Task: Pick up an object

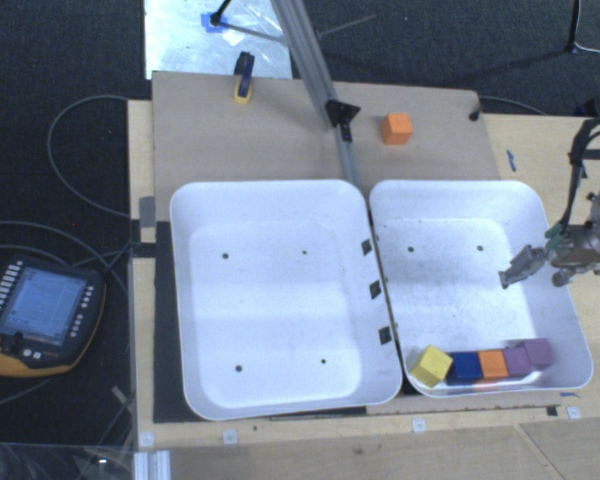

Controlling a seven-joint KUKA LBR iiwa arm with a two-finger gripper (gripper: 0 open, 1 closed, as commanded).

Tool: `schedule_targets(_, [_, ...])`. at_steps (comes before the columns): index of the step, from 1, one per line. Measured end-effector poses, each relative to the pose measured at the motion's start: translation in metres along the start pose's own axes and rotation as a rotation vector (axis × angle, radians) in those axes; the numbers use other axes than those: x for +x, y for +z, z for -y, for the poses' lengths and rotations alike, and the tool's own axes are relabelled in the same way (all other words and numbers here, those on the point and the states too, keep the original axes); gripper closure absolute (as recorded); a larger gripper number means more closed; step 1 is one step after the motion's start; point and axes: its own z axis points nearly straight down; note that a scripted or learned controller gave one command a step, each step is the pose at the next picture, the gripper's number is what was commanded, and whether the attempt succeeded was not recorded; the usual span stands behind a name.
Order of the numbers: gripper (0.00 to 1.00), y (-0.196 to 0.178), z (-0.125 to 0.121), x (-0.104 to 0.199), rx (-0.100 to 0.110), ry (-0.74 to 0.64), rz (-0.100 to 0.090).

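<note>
1. The bench is a tan board point(280, 138) on a lighter wooden top, standing on dark carpet point(60, 58).
2. Two shallow white bins sit side by side on it: the left bin point(280, 298) and the right bin point(450, 238), their inner rims touching, with small black clips along the seam.
3. A row of blocks lies along the near wall of the right bin: a yellow block point(431, 365), tilted, then a blue block point(466, 367), an orange block point(492, 364) and two purple blocks point(528, 355), each touching the next.
4. The gripper point(518, 268) enters from the right edge and hangs over the right bin's right part, above and apart from the row. Whether its pincer is spread or closed cannot be told; nothing shows in it.
5. Another orange cube point(396, 128) rests on the board behind the bins, near a slanted grey pole point(310, 58).
6. A teach pendant point(38, 313) with a lit screen lies on the carpet at left, cables looping about it.
</note>
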Motion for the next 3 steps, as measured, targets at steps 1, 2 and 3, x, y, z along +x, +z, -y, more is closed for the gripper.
schedule_targets(1, [0.00,-0.034,-0.021,0.032,-0.007,-0.012,-0.001])
schedule_targets(2, [0.00,-0.024,-0.059,0.057,-0.006,-0.012,0.000])
schedule_targets(3, [0.00,-0.082,-0.053,0.056,-0.010,-0.009,0.001])
